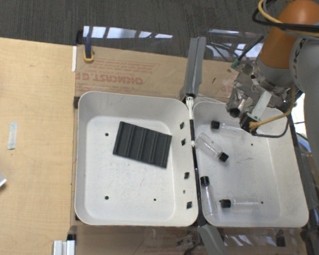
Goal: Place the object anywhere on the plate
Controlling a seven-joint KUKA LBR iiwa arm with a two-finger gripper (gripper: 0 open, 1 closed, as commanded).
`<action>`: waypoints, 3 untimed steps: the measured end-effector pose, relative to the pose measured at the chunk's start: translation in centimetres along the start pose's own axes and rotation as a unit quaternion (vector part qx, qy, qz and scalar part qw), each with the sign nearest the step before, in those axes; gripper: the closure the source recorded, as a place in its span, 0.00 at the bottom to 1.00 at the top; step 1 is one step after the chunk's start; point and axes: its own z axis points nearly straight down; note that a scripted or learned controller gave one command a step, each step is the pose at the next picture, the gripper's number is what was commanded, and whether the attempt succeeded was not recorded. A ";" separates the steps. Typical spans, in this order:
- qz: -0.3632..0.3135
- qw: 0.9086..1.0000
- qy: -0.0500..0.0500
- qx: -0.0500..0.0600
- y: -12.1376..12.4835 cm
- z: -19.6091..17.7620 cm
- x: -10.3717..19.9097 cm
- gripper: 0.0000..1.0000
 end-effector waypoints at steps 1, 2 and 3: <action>-0.042 0.999 0.000 0.001 -13.1 1.9 -2.1 1.00; 0.035 0.999 0.000 0.000 -8.0 -11.5 6.3 1.00; -0.096 0.995 -0.001 0.001 -14.7 -2.3 13.4 1.00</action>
